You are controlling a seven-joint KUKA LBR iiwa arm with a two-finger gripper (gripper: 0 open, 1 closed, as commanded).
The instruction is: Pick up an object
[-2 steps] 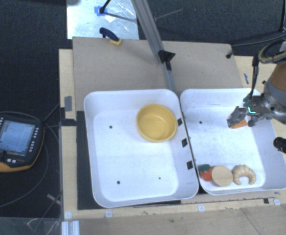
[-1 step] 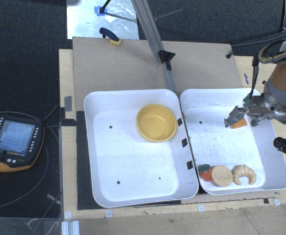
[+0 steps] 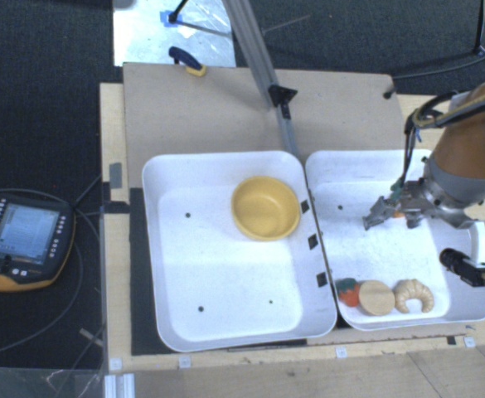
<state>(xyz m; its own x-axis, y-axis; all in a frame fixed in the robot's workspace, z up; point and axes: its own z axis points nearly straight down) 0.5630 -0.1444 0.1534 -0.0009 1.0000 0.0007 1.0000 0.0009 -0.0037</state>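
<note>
The gripper (image 3: 378, 215), finger state indeterminate, is positioned over the middle of the right bin (image 3: 351, 166), well apart from the croissant (image 3: 414, 295), round biscuit (image 3: 375, 298) and red-green item (image 3: 346, 290) lying along that bin's near edge.

grey arm (image 3: 474, 172) (orange band, black cable)

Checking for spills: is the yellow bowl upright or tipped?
Upright: the yellow bowl shows its open round rim and inside, sitting in the left bin.
</note>
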